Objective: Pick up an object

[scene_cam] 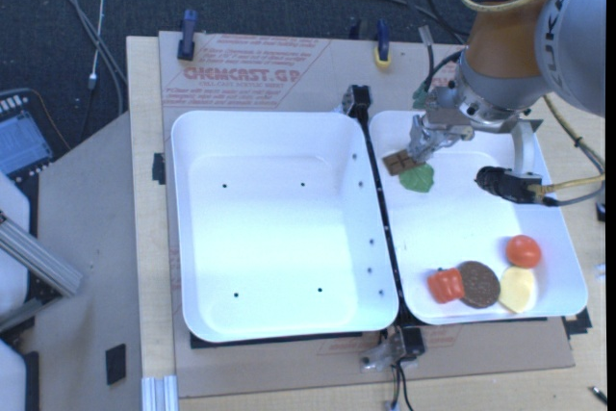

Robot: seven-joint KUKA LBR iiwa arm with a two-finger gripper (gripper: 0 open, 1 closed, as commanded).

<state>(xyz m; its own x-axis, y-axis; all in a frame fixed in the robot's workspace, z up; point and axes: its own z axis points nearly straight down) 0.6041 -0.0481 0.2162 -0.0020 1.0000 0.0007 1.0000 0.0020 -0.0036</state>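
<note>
Hovering low in the right bin (568, 298), the pincer (421, 152), whose opening cannot be told, is crowded against a green piece (418, 178) and brown block (396, 163), so one may be nudged aside.

- Two shallow white bins (279, 140)
- Green leaf-shaped piece (419, 178)
- Brown flat block (397, 163)
- Red chunk (446, 285)
- Dark brown round disc (478, 284)
- Pale yellow lump (518, 289)
- Orange-red ball (524, 251)

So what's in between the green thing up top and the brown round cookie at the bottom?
Nothing. In the camera view, just bare white bin floor lies between the green thing and the brown round cookie.
</note>
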